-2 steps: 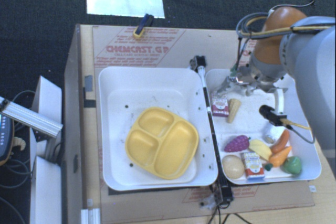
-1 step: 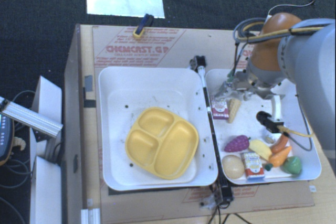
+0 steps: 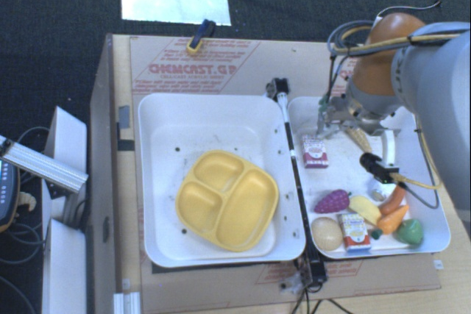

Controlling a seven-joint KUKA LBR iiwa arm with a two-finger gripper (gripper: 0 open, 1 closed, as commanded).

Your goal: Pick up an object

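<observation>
Nearest the camera, a small red and white carton (image 3: 355, 232) is lying at the near edge of the right bin (image 3: 434, 239), with a pale egg-like toy (image 3: 327, 233) just to its left and a purple grape bunch (image 3: 333, 200) just beyond. Carrots (image 3: 394, 209) and a green pepper (image 3: 410, 232) are crowding the near right corner, beside a yellow piece (image 3: 365, 207). Farther back, a second red and white carton (image 3: 315, 152) is sitting alone near the bin's left wall. The gripper (image 3: 329, 116) is hanging over the far end of this bin, just beyond that carton, apparently carrying nothing; whether it is spread or closed I cannot tell. A yellow divided tray (image 3: 228, 198) is resting in the left bin (image 3: 158, 158).

My judgement: the arm is approaching for a grasp, and nothing is lifted yet. The lone far carton seems the likeliest target, being closest. The next move calls for shifting slightly nearward, centring over the carton, aligning across its narrow sides, then descending without hitting the bin wall.
</observation>
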